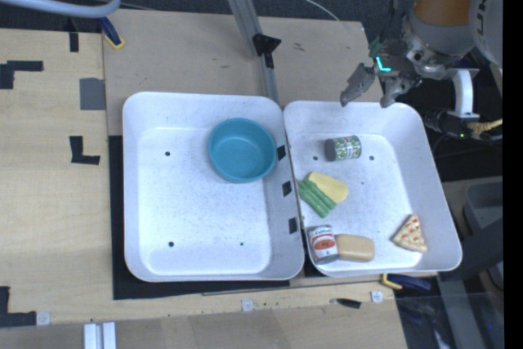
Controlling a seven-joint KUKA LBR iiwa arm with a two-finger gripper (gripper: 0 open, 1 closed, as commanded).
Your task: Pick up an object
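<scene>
bench: pale wood top [49, 176], two white bins side by side.
gripper [373, 91]: above the far rim of the right bin [425, 176], fingers spread, nothing between them.
right bin contents: small can [343, 148] on its side nearest the gripper; corn cob [323, 191]; red-labelled can [322, 243] touching a tan block [355, 248]; pizza slice [410, 234].
left bin [155, 208]: blue bowl [242, 149].
</scene>
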